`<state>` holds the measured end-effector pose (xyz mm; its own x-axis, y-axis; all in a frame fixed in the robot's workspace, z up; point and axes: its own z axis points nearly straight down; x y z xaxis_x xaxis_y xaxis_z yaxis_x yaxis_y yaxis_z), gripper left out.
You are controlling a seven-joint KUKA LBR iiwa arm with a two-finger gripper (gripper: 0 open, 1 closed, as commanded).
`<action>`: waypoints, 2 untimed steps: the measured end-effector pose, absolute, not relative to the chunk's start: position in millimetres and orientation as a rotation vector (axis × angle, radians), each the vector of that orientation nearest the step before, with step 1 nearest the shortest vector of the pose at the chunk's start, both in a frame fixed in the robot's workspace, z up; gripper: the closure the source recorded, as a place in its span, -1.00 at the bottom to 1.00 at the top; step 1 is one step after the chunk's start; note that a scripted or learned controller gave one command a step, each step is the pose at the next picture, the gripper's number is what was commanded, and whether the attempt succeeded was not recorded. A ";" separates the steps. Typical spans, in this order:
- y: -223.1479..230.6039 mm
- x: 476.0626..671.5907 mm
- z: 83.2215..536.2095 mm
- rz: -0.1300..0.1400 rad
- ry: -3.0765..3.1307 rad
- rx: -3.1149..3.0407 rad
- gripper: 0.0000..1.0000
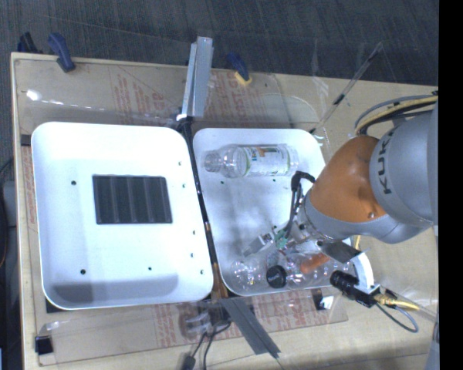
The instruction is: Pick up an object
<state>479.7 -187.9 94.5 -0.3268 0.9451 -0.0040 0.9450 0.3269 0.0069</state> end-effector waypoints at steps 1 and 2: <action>-211.3 477.4 140.0 0.001 2.262 2.177 -1.00; -197.4 479.0 93.1 0.003 2.388 2.034 -1.00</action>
<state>479.0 -197.4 93.1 -0.1593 0.9872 -0.0021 0.9872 0.1593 0.0045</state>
